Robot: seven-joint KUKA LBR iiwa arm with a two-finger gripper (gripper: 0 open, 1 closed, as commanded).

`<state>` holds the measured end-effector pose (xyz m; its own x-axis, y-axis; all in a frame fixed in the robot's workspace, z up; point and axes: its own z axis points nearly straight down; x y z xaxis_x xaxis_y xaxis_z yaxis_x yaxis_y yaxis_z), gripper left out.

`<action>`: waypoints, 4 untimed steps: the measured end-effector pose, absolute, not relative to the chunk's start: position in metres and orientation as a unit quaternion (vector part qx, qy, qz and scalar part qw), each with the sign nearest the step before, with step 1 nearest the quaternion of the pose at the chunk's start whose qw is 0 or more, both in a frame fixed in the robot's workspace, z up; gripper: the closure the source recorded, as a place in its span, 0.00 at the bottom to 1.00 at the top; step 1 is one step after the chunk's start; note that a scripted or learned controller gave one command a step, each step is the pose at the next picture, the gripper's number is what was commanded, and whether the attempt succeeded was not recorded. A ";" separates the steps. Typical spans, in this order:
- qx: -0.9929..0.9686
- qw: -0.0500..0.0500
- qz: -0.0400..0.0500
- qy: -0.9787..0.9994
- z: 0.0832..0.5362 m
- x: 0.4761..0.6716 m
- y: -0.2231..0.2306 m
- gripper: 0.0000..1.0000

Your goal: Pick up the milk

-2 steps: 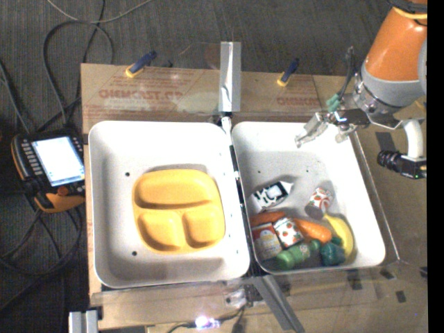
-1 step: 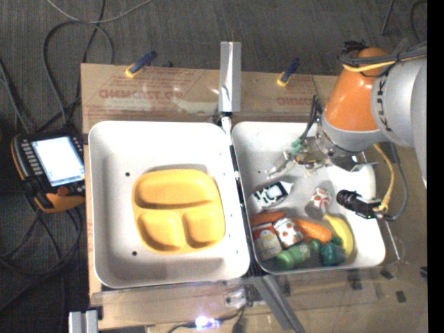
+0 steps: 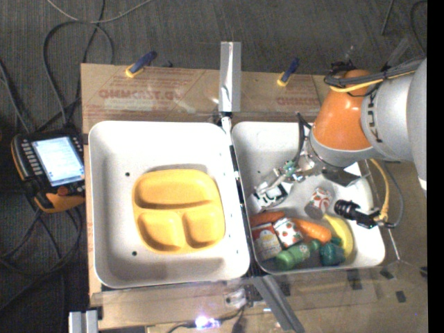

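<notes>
The milk (image 3: pixel 287 233) is a small white and red carton lying among the food items at the front of the right bin (image 3: pixel 244 159). My gripper (image 3: pixel 272 188) hangs low over the bare left-middle part of that bin, behind the milk and a little to its left. It is apart from the carton, and nothing shows in its grasp. The orange band of the arm (image 3: pixel 341 120) rises over the bin's back right.
Around the milk lie a red and white packet (image 3: pixel 267 242), a carrot (image 3: pixel 311 228), a banana (image 3: pixel 344 234), a green bottle (image 3: pixel 295 255), a teal item (image 3: pixel 331 252) and a red-spotted white ball (image 3: pixel 319 201). The left bin (image 3: pixel 104 207) holds a yellow divided tray (image 3: pixel 180 209).
</notes>
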<state>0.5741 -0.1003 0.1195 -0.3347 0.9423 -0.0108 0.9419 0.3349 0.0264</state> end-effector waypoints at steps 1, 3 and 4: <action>0.624 0.023 0.020 0.781 0.111 0.558 -0.096 0.00; 0.625 0.035 0.020 0.780 0.111 0.508 -0.102 0.00; 0.681 0.002 0.000 0.733 0.140 0.520 -0.116 0.00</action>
<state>0.5199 -0.1164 0.1395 -0.0737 0.9973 -0.0028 0.9973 0.0737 0.0027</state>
